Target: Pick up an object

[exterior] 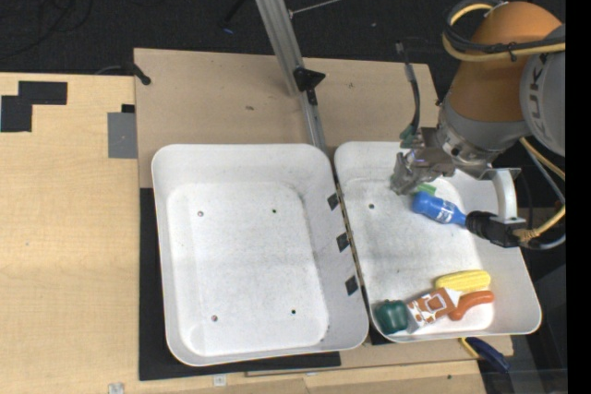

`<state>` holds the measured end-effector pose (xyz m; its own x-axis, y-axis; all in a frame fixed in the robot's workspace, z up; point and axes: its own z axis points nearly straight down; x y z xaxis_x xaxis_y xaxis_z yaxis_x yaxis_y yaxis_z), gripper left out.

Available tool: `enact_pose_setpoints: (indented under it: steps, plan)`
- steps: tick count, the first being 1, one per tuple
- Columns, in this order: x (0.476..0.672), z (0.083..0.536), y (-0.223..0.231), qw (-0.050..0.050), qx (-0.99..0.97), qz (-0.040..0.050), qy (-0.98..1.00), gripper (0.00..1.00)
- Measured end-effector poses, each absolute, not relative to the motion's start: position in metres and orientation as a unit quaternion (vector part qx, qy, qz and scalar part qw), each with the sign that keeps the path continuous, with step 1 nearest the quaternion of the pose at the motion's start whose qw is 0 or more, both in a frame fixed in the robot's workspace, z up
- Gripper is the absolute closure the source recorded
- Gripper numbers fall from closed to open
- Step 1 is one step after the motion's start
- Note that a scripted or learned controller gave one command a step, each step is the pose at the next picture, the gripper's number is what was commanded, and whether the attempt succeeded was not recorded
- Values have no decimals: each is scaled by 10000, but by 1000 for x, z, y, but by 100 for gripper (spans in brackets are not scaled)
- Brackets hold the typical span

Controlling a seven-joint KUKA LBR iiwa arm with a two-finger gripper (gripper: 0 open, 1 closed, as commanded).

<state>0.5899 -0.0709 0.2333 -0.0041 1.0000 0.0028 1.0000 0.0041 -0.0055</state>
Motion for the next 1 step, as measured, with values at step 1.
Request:
enact_pose_setpoints:
  steps: [1]
  plan:
    - [576,228,-10,32,-7054,10,-7088,100]
